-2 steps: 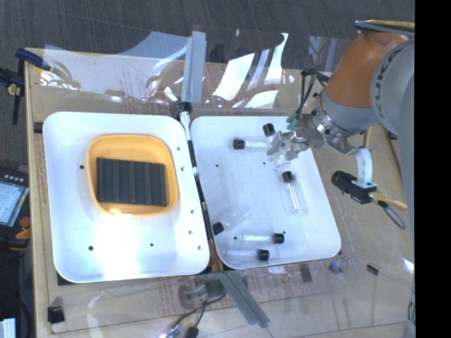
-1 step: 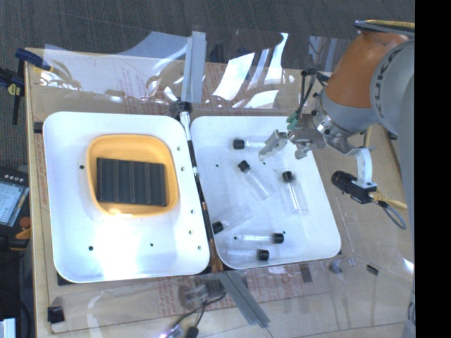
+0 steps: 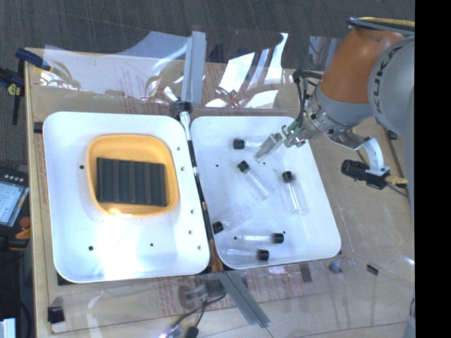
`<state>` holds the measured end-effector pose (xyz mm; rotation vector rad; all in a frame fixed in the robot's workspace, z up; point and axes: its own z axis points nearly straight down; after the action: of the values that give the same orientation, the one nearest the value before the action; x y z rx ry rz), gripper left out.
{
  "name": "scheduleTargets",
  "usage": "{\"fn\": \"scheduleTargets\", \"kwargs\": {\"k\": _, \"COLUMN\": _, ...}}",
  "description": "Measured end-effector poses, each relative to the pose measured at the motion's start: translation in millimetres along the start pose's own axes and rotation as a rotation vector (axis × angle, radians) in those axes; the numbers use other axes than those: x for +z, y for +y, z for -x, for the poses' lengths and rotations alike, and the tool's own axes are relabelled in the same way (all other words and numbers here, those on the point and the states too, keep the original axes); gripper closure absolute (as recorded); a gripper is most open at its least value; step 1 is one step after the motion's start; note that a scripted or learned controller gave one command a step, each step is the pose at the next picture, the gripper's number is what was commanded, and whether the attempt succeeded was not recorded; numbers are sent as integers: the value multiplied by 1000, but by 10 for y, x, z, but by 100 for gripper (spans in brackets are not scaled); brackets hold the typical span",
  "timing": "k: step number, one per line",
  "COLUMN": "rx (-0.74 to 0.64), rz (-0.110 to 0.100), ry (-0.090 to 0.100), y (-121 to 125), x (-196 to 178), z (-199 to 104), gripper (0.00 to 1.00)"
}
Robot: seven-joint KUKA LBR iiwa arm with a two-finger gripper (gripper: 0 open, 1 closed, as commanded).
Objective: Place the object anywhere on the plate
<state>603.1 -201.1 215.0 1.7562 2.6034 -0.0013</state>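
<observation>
Gripper [image 3: 282, 141] hangs low over far side of right bin [image 3: 320, 189], arm [image 3: 352, 69] reaching in from right; cannot tell jaw state or whether anything is held. Clear vials with black caps [image 3: 251, 177] lie scattered flat in that bin, likely the pick stock. Plate [image 3: 132, 174], yellow rim, dark ribbed centre, sits in left bin [image 3: 63, 210], well apart; transfer not yet done.

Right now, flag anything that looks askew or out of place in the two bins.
Clear vials with black caps lie scattered on their sides at mixed angles across the right bin. The yellow plate in the left bin holds only a dark ridged insert. Nothing looks spilled or broken.
</observation>
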Motion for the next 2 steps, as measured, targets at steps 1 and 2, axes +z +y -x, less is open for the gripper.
{"fn": "scheduleTargets", "kwargs": {"k": 1, "rx": -294, "rz": 2, "ry": -2, "y": 422, "x": -226, "z": -78, "gripper": 0}}
{"fn": "scheduleTargets", "kwargs": {"k": 2, "rx": -309, "rz": 2, "ry": -1, "y": 332, "x": -174, "z": 227, "gripper": 0}}
